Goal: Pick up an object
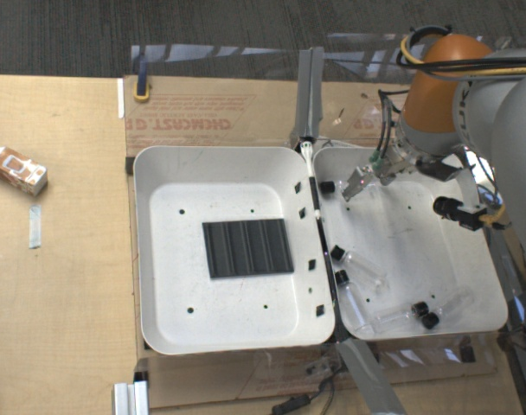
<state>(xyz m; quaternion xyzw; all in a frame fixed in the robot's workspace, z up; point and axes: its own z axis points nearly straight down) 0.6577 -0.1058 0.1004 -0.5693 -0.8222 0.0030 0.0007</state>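
A dark grey ribbed rectangular slab (247, 248) lies flat in the middle of the left bin (159, 318). In the right bin (471, 275) there is a small black piece (427, 317) near the front edge, with clear plastic items (367, 271) that are hard to make out beside it. My gripper (361, 181) hangs low over the back left corner of the right bin, close to the divider between the bins. Nothing shows in its grasp. The grey arm with its orange band (440, 85) comes in from the upper right.
Small black clips (337, 252) sit along the wall between the bins. A black fitting (458, 209) on the arm overhangs the right bin. On the wooden bench to the left lie a small orange-and-white box (19, 171) and a pale strip (35, 228). Cardboard (211, 115) lines the back.
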